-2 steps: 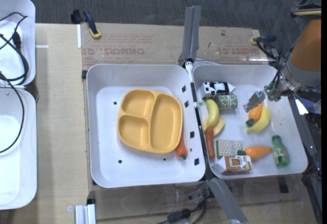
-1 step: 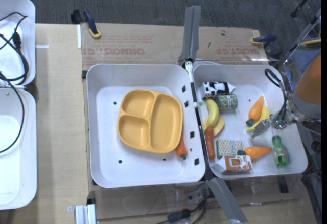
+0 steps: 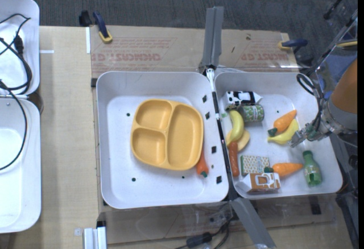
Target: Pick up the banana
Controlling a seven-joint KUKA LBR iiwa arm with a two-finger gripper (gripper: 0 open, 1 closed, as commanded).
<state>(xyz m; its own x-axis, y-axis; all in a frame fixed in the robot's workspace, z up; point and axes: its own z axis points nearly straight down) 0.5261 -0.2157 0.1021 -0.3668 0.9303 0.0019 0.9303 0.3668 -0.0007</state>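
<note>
Two yellow bananas lie in the right bin (image 3: 335,185). One banana (image 3: 235,126) curves along the bin's left wall, with a paler yellow piece (image 3: 244,141) against it. The second banana (image 3: 282,136) lies right of centre, just below an orange carrot (image 3: 284,120). My gripper (image 3: 301,136) hangs low at the right end of this second banana, very close to or touching its tip. The arm's orange band (image 3: 348,94) is at the right edge.
The right bin also holds a cow-patterned carton (image 3: 242,97), a green can (image 3: 251,112), a red sausage-like piece (image 3: 233,158), a snack box (image 3: 254,164), a juice carton (image 3: 264,183), a second carrot (image 3: 287,169) and a green bottle (image 3: 310,168). The left bin (image 3: 111,128) holds a yellow divided plate (image 3: 168,134) and a small carrot (image 3: 202,167).
</note>
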